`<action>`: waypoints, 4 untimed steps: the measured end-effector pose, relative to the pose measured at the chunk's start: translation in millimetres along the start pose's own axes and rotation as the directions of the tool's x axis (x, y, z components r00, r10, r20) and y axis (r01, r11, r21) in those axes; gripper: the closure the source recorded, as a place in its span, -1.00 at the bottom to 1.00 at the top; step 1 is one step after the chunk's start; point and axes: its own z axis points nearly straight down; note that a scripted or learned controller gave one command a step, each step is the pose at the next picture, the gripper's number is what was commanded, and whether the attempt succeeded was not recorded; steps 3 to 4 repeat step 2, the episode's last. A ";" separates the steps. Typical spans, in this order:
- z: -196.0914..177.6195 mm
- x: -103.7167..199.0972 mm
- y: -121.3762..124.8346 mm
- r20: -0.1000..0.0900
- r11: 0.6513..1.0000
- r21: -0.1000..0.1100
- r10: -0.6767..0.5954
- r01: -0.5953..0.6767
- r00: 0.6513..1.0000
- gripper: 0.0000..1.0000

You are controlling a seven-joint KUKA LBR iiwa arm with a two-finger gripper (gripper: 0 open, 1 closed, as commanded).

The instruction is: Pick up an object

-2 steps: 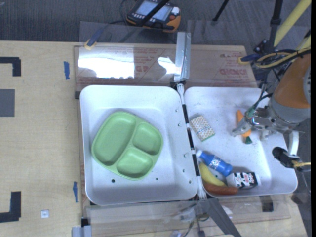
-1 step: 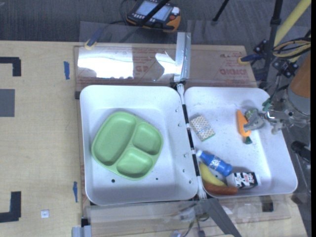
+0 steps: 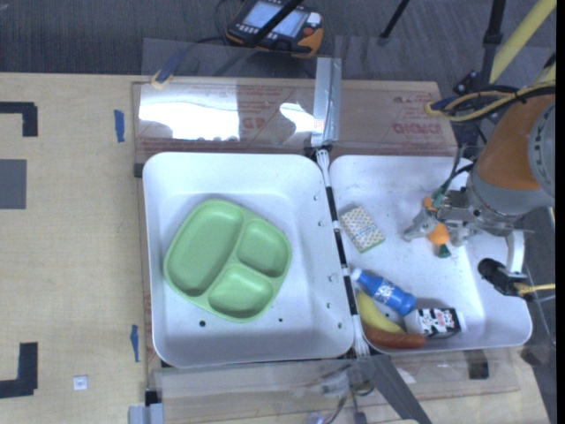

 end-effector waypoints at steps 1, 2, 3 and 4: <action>-11.2 -0.4 1.3 0.000 1.000 -0.005 0.001 -0.001 1.000 1.00; -107.7 17.6 42.6 0.000 0.982 0.001 -0.191 0.191 0.982 1.00; -107.7 17.6 42.6 0.000 0.982 0.001 -0.191 0.191 0.982 1.00; -107.7 17.6 42.6 0.000 0.982 0.001 -0.191 0.191 0.982 1.00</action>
